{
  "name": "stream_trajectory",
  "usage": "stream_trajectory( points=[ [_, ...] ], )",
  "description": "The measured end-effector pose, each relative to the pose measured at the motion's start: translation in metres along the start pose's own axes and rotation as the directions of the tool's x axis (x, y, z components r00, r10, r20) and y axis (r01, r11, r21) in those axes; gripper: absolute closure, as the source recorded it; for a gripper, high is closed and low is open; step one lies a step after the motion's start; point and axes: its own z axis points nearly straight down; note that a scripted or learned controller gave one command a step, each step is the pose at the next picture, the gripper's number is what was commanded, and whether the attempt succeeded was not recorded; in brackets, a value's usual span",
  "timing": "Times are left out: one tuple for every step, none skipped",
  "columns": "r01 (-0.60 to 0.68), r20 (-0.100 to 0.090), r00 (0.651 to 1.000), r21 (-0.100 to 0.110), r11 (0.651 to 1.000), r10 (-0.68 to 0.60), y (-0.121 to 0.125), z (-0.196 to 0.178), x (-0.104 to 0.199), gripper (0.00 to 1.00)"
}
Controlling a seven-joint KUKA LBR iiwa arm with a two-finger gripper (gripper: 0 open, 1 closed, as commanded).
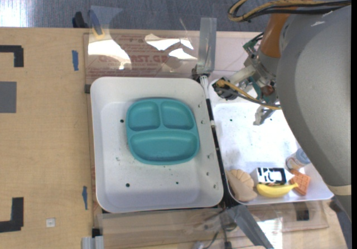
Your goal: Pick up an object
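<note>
The right bin [251, 142] holds several small objects along its near edge. A tan bread-like piece [241, 183] lies at the near left, with a yellow banana [276, 189] beside it. A black-and-white box [271, 175] sits just behind the banana. An orange piece [301, 182] and a pale round item [297, 160] lie at the near right, partly hidden by the arm. My gripper [259, 105] hangs over the far part of the right bin, well away from these objects, with nothing visibly in it.
The left bin [106, 147] holds a teal divided plate [162, 130]. The big grey arm [321, 91] covers the right side of the right bin. A clear upright divider [207, 47] stands behind the bins. Yellow cables [245, 90] loop near the wrist.
</note>
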Motion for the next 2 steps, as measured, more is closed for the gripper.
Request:
stream_trajectory(
  points=[
    [-0.116, -0.006, 0.993, -0.002, 0.993, 0.116, -0.03, -0.001, 0.022, 0.0],
    [-0.166, -0.007, 0.986, -0.002, 0.986, 0.166, -0.042, -0.001, 0.037, 0.0]
  ],
)
